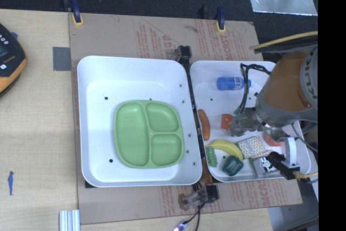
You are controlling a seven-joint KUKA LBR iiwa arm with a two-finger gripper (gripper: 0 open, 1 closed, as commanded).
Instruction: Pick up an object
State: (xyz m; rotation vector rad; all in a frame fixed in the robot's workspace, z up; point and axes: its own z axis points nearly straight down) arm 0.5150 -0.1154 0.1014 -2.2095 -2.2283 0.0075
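Main risk, judged from the layout: the right bin [203, 70] is crowded, so the descending gripper [244, 123] could land between the red block [227, 121], patterned card [252, 146] and banana [225, 147] and close on nothing, or nudge them aside. The arm [286, 89] reaches in from the right, wrist low over that bin's centre. Jaws' state cannot be told; no object visibly between them.
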